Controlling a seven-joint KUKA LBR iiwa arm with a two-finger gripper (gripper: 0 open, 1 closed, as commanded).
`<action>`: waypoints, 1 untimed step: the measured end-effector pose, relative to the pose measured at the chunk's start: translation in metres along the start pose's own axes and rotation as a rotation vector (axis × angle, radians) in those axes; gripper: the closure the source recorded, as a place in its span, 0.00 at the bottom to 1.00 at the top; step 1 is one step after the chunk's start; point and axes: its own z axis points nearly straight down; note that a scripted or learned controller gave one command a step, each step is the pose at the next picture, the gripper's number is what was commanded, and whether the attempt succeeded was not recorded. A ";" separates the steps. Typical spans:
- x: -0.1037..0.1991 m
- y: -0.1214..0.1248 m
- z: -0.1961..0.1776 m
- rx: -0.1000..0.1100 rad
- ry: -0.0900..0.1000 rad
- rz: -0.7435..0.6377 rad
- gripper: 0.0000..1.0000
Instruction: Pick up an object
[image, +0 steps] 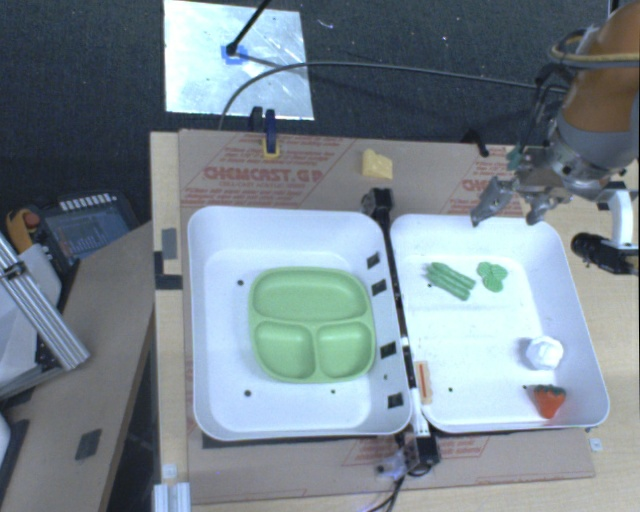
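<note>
Upper right of frame, gripper (512, 203) with fingers spread wide, holding nothing, above right bin (575, 300) far rim, green beans (449, 280) lower left, strawberry (548, 400) near bottom corner.

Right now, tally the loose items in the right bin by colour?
Green: 2, the bean bundle and the small round piece
White: 1, the crumpled lump
Red-orange: 1, the strawberry
Total: 4
</note>
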 end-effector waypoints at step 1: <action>0.000 0.002 -0.008 -0.012 -0.001 -0.002 0.00</action>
